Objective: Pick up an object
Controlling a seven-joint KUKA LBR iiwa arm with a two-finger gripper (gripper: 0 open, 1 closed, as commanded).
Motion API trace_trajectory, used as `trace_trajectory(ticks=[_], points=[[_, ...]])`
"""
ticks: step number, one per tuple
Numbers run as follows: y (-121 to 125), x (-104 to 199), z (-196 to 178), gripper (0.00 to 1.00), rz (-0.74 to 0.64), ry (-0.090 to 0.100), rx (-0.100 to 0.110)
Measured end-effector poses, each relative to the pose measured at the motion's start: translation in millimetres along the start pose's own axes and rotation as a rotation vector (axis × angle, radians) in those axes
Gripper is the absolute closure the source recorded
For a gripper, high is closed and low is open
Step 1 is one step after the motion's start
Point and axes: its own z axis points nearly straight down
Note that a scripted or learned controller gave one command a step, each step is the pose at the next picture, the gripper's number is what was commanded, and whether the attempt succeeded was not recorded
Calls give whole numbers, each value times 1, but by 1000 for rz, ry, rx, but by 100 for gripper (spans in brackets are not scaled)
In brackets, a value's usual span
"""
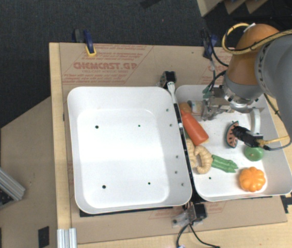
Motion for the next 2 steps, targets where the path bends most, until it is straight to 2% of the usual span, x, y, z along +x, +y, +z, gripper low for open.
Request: trace_trajectory(ticks=[1, 2], points=[[-39, -25, 13, 100, 0, 7, -2], [23, 50, -97, 100, -13, 6, -25]])
